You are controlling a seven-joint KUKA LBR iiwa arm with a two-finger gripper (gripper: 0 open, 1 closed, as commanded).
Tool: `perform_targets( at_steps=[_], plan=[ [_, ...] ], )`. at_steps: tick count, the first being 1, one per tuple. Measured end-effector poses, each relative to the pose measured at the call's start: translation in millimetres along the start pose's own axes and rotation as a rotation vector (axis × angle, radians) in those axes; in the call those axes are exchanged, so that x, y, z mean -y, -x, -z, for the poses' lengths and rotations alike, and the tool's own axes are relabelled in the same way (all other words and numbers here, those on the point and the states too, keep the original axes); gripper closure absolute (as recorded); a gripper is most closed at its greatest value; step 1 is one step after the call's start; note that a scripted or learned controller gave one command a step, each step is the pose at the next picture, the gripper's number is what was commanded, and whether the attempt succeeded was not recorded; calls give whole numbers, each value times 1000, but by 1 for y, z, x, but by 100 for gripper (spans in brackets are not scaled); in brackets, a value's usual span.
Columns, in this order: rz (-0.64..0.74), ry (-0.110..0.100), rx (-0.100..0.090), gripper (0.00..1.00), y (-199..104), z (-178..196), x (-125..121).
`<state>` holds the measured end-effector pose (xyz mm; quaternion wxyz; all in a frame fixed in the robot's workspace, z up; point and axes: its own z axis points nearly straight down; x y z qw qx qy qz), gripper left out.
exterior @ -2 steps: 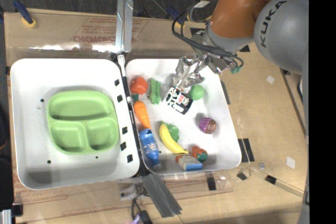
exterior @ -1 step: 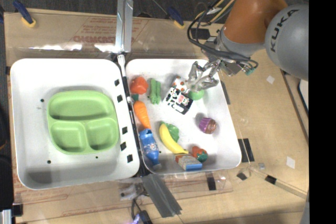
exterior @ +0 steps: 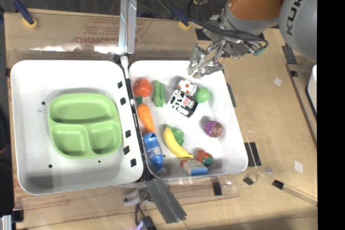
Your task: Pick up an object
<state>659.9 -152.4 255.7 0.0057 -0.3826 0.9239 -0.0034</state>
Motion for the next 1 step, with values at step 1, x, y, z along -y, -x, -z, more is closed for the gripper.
perform_targets(
  at_steps=[1],
  plan=[
    [196, 13, -8, 100, -54, -54, 7]
  ],
)
